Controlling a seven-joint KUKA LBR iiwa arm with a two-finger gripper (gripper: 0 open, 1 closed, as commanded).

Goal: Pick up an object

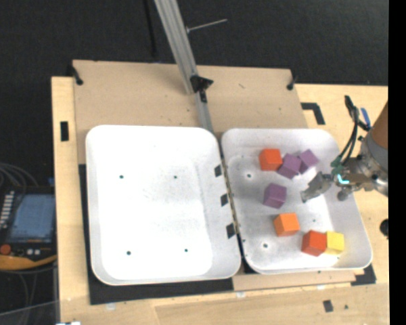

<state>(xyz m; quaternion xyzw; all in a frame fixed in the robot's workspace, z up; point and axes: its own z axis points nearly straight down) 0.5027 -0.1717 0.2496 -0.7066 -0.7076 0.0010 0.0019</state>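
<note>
Camera view is showing the gripper hanging over the right bin, its fingers spreading apart and pinching nothing. Blocks are lying in that bin: an orange one and two purple ones at the far side, another purple block left of the gripper, and an orange, a red and a yellow block nearer. The left bin is sitting alongside.
</note>
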